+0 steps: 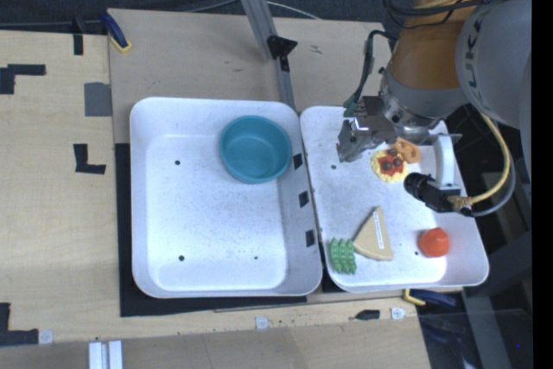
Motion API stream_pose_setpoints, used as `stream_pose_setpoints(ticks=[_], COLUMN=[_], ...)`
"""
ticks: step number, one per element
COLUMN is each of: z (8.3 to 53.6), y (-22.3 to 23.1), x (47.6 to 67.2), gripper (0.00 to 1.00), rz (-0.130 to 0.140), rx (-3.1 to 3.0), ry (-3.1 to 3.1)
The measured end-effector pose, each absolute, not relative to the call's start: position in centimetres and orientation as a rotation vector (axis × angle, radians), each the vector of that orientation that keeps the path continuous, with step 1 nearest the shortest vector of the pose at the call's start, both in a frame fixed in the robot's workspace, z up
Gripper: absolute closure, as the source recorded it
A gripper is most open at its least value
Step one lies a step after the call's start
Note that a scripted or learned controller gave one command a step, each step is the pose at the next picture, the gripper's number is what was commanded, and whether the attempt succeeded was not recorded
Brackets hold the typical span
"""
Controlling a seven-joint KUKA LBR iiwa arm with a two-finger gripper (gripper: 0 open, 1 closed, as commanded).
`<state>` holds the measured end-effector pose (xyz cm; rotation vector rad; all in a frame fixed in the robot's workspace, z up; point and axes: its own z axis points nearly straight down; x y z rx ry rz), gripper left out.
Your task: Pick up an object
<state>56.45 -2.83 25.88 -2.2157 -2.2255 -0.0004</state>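
My gripper (349,143) hangs over the upper part of the right bin (393,205), its dark fingers pointing down and left. Just to its right lies a yellow and red toy pizza (391,164), partly under the wrist. A tan wedge-shaped sandwich piece (375,236) lies lower in that bin, with a green ridged block (342,255) to its left and a red-orange ball (434,242) to its right. A blue bowl (255,148) sits at the top of the left bin (212,220).
A grey metal post (259,9) slants down to the gap between the bins. A black cable connector (428,190) hangs from the arm above the right bin's right side. Black tape marks dot the wooden bench at the left.
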Motion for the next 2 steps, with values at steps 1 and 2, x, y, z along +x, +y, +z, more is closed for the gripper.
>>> stream_pose_setpoints(ticks=[1, 2], z=[25.6, 24.1], y=[3.1, 7.8], x=[57.5, 57.7], gripper=[1.00, 1.00], rz=[0.000, 0.002], rx=[-2.216, -2.217], ry=[-2.225, -2.223])
